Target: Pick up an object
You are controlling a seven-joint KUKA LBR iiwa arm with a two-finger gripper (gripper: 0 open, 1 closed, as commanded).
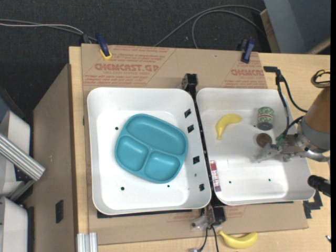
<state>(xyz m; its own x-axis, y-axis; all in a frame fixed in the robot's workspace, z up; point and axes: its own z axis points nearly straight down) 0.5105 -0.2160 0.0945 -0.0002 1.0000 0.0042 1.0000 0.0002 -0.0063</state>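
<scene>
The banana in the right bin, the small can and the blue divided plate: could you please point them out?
banana (227, 124), camera view, middle of its curve.
small can (265, 118), camera view, its side label.
blue divided plate (150, 147), camera view, its central ridge.

This is a robotics lab. Two white bins (100, 156) sit on a cardboard-covered counter (173, 62) held by clamps (104, 47), with loose cables (220, 14) trailing over dark carpet.

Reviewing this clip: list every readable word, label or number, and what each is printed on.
"CHEMCAST GP": red print on the brown board behind the left bin; repeated behind the right bin, partly cut off.
Can label: too small to read.
Red-and-white tag between the bins: blurred, unreadable.
</scene>
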